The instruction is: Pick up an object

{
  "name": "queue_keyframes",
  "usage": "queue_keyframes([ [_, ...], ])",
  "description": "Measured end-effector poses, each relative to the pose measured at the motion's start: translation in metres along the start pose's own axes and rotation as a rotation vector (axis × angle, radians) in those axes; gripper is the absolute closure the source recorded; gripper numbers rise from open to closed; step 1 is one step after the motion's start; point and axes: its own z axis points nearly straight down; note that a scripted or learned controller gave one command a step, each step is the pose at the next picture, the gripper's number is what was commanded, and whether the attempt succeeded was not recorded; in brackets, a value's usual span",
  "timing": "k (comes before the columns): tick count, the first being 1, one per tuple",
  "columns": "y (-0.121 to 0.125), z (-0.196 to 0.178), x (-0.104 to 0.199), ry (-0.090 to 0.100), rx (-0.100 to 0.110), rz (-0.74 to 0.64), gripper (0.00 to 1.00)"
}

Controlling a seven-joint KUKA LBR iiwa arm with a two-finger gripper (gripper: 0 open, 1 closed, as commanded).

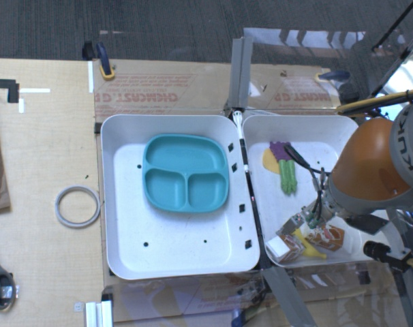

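The gripper (309,218) hangs low in the right bin (349,129), close to that bin's near wall, and whether it is open or closed cannot be told, nor whether it has hold of anything. Just below it, against the near wall, lies a small heap: a white block (277,247), a yellow piece (309,246) and an orange-patterned packet (327,236), packed tightly together with little room around them. Farther back in the right bin, toward the shared divider, a green and purple toy (286,169) lies over a yellow disc (272,160), with bare white floor around them. The arm (372,161) covers the bin's right part. The left bin (121,203) holds a teal divided plate (186,173) with open floor near it. Left of that bin, a grey ring (78,206) rests on the worktop (43,148).
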Motion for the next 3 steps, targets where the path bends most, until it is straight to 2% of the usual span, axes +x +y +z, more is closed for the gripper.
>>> queue_keyframes([
  [1,0.109,-0.001,-0.061,-0.003,-0.001,0.014,0.0],
  [2,0.109,-0.01,-0.061,-0.004,-0.001,0.012,1.0],
  [3,0.16,-0.101,-0.039,-0.003,0.0,0.425,1.0],
])
